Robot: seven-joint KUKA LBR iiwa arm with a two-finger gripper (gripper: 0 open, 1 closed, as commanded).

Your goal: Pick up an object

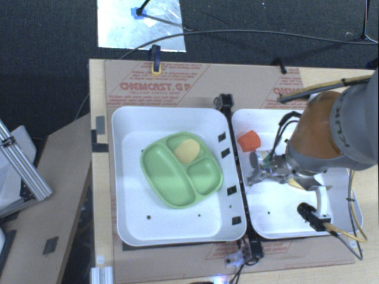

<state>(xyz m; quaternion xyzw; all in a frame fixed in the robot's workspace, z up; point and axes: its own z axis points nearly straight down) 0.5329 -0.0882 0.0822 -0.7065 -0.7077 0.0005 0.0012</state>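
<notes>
Arm is hiding the claw, grip unreadable; one orange block and one yellow item are lying nearby.

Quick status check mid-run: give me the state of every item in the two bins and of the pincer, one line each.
green divided plate: lying flat in the left bin, tilted diagonally.
yellow object: resting in the plate's upper compartment.
orange block: lying loose in the right bin near the divider, apart from the pincer.
pincer: low over the right bin, just below the orange block; finger state unclear.
</notes>
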